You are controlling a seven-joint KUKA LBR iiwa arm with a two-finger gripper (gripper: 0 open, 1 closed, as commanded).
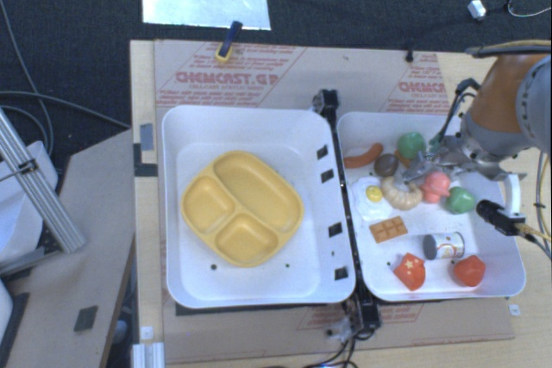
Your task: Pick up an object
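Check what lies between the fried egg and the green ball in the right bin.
In the camera view, a tan croissant-like pastry and a pink piece lie between the fried egg and the green ball.

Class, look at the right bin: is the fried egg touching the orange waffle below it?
Apart. The camera view shows a strip of white bin floor between the fried egg and the waffle.

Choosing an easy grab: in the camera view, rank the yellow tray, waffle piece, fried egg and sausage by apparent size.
1. yellow tray, by far the largest
2. sausage and fried egg, too alike to rank
3. waffle piece, slightly smaller
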